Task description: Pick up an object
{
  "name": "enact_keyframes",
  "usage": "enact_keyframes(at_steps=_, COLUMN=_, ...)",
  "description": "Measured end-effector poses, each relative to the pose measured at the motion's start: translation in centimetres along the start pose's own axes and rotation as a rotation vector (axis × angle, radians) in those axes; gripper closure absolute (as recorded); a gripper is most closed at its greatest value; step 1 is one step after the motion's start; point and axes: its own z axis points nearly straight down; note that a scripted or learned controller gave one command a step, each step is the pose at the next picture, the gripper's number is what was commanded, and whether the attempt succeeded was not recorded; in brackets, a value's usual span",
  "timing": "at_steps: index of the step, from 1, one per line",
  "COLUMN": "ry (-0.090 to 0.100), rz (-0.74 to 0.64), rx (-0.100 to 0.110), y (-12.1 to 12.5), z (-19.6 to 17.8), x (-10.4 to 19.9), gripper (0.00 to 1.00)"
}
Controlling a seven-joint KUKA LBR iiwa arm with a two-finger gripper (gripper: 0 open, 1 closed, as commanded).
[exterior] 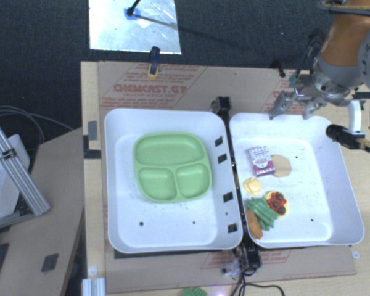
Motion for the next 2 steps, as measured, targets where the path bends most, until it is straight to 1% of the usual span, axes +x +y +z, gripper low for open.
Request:
enact_keyframes(at_steps=1, ry=0.004, rz=0.003, rx=0.013, y=-8.7, z=7.3, x=2.3, gripper=0.0)
enact_keyframes(at_steps=2, ry=-0.001, rz=-0.002, rx=-0.001, y=-4.1, z=13.8, x=2.6, gripper=0.0)
